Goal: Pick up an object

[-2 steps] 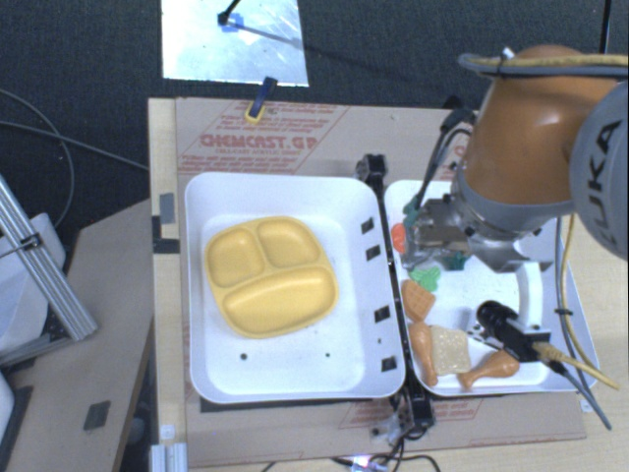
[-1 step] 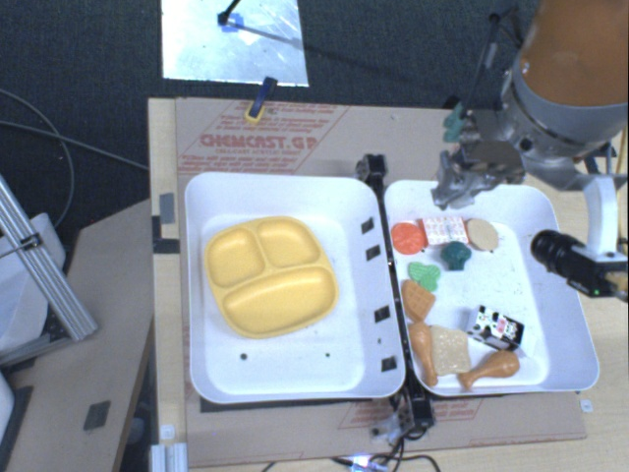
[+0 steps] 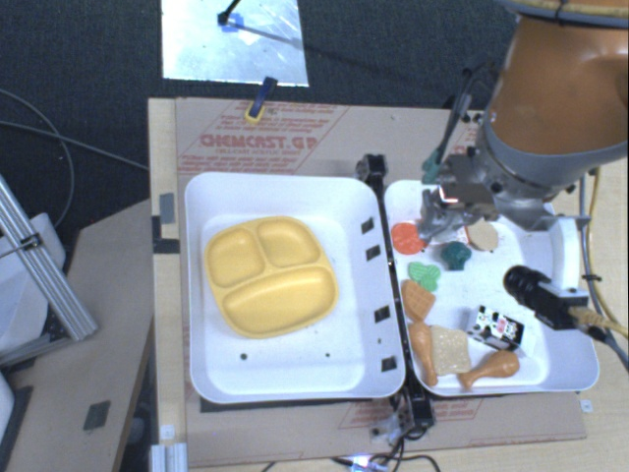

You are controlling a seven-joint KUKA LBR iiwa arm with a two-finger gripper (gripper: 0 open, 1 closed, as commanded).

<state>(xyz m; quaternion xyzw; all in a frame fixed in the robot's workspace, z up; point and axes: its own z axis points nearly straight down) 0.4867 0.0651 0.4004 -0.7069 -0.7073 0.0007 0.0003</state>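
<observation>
Toys [image 3: 462, 308] crowd right bin's [image 3: 580, 362] left side; gripper [image 3: 439, 222] above them, fingers' state unclear.

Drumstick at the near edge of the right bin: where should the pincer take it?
Grip the drumstick across its thin shaft, coming straight down. It lies flat, fat end toward the bin's right; the toast slice crowds its left tip, so close front-to-back.

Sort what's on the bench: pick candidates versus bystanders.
Pick candidates, in the right bin: orange round disc, teal lump, green leafy piece, tan bread slice, brown drumstick, black-and-white box.

Bystanders: yellow divided plate, left bin.
</observation>
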